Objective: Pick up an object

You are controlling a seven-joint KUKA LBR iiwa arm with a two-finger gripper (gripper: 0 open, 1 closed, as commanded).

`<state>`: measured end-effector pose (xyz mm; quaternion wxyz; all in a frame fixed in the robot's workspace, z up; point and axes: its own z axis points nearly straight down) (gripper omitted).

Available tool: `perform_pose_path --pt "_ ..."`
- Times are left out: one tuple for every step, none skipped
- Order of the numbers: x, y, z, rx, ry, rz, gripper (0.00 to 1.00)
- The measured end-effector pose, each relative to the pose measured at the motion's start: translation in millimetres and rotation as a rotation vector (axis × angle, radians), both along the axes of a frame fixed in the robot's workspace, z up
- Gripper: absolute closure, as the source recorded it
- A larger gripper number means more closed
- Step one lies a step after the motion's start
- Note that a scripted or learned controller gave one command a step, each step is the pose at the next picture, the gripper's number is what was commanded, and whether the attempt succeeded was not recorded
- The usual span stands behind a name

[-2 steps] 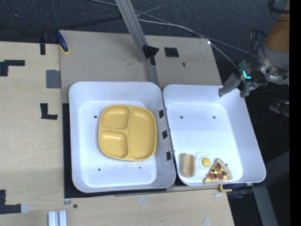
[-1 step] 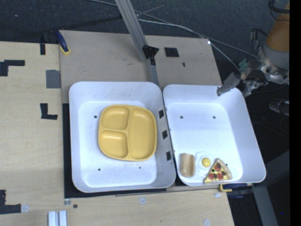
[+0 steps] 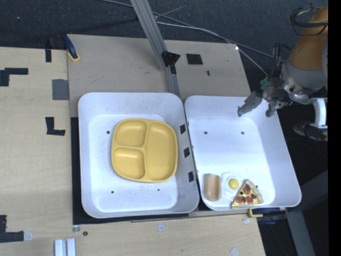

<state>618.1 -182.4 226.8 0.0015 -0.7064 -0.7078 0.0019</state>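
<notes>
Two shallow white bins sit side by side on a tan bench (image 3: pixel 133 63). The left bin (image 3: pixel 96 196) holds a yellow divided plate (image 3: pixel 144 150) with three compartments, lying flat near the middle of the bin floor. The right bin (image 3: pixel 277 159) carries three small things grouped along its near edge — a brown cylinder-shaped piece (image 3: pixel 212 186) on the left, a fried egg toy (image 3: pixel 232 183) just beside it, and a pizza slice toy (image 3: pixel 247 194) with red spots just right of the egg, touching or nearly touching it.

The arm (image 3: pixel 309 52) comes in from the right, its orange band showing near the top corner of the view. The gripper (image 3: pixel 260 105) hangs over the far right corner of the right bin, well apart from the three small things at the near edge. Its two fingers (image 3: pixel 248 105) are spread apart with nothing between them — one points down-left over the bin's floor, the other sits closer to the bin's right rim.

A slanted metal bar (image 3: pixel 152 23) runs down from the top of the view to the gap between the bins. A blue and yellow clip (image 3: pixel 71 48) sits at the bench's far left corner, and dark tape marks (image 3: pixel 195 58) are scattered on the bench surface.
</notes>
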Motion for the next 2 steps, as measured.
perform_pose_path --pt "-5.2 1.3 -63.4 0.0 0.001 -0.001 0.0" --pt "-3.3 6.4 -127.3 0.001 0.002 0.0 0.0"
